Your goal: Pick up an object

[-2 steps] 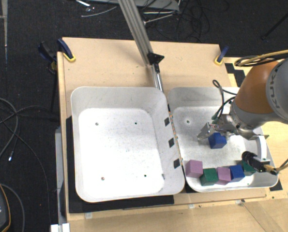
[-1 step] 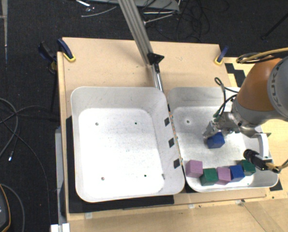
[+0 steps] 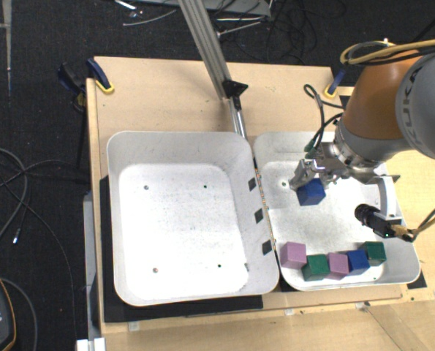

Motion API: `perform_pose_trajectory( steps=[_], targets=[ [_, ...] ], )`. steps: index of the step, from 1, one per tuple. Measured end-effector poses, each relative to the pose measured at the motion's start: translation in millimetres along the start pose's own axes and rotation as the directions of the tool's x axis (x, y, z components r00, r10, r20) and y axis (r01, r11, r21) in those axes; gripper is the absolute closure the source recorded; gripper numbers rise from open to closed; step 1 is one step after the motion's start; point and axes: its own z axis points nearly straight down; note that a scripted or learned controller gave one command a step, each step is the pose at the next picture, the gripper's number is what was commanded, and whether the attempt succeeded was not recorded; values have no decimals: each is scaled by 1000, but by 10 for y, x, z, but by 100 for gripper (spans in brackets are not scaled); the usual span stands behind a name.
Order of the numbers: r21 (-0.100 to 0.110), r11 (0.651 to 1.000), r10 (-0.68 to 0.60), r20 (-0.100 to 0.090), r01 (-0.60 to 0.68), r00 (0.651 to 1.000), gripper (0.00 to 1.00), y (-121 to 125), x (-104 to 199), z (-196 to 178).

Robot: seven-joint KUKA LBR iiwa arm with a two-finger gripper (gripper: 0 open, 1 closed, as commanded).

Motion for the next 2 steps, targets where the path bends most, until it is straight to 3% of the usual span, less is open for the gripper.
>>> perform_pose_trajectory(
  steps=[1,2],
  targets=[
    [9,1000,-2,-2,2,1000,100,15,776,35],
    [12,1000,-1,-1,1,1000,100,-244,1438,57]
  ],
)
